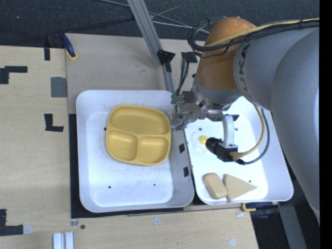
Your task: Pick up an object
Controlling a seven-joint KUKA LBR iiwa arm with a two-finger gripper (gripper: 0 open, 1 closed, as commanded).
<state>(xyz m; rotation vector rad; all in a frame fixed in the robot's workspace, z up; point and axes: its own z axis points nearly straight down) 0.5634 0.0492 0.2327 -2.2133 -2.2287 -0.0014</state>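
The gripper (179,119) hangs over the divide between the bins, beside the yellow tray (138,134) in the left bin (93,191); its grip cannot be told.

1. No readable text, label, brand, number or sign anywhere in the camera view.
2. Black tape marks on the bench (31,139) form angular shapes, not letters.
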